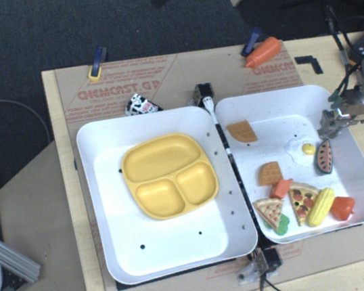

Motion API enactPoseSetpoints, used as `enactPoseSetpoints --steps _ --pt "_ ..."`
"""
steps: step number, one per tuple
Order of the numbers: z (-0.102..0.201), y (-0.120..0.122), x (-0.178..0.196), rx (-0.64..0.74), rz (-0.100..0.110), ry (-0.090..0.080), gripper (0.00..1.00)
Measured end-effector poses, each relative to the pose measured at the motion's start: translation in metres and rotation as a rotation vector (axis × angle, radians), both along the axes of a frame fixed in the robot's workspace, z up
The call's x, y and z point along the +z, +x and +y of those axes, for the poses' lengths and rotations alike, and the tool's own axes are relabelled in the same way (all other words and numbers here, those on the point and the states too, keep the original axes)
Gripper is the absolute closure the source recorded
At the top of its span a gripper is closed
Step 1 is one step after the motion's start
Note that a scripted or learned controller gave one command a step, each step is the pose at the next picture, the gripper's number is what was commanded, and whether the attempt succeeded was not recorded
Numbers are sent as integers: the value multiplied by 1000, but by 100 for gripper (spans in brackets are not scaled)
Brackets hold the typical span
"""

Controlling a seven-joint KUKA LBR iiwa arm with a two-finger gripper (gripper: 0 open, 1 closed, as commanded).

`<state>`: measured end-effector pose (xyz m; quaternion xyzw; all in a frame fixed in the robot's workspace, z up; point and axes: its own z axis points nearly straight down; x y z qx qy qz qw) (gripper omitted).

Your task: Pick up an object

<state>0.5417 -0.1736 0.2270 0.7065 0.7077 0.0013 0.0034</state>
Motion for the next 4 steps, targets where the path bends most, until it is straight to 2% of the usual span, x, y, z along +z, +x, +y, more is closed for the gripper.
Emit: enactPoseSetpoints --steps 1,2,3,4 --pt "41 20 2 4 2 2 100" --pt "95 33 -10 4 8 5 100" --pt "157 47 -9 6 3 4 100" --pt "150 45 -6 -2 3 2 100"
